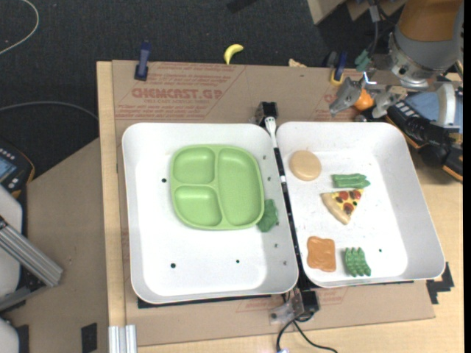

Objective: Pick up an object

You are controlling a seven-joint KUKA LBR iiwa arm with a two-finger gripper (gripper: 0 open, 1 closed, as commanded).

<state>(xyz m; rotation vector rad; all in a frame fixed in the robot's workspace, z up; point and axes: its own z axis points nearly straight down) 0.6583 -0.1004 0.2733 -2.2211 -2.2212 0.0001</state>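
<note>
My gripper [362, 94] hangs above the far rim of the right bin [412, 197], near its back edge. A small orange object [363, 100] sits between its metal fingers [343, 98], lifted off the bin floor. In the right bin lie a round beige bun [305, 165], a green bean piece [349, 180], a pizza slice [343, 204], an orange nugget-like piece [321, 254] and a ridged green piece [357, 262]. The left bin [147, 197] holds a green divided plate [218, 187] with a dark green leafy piece [268, 215] at its right edge.
A yellow toy banana [233, 51] lies beyond the cardboard board [184, 87] at the back. Blue clamps [142, 61] hold the board's far edge. Cables and equipment crowd the right side behind the arm [430, 20].
</note>
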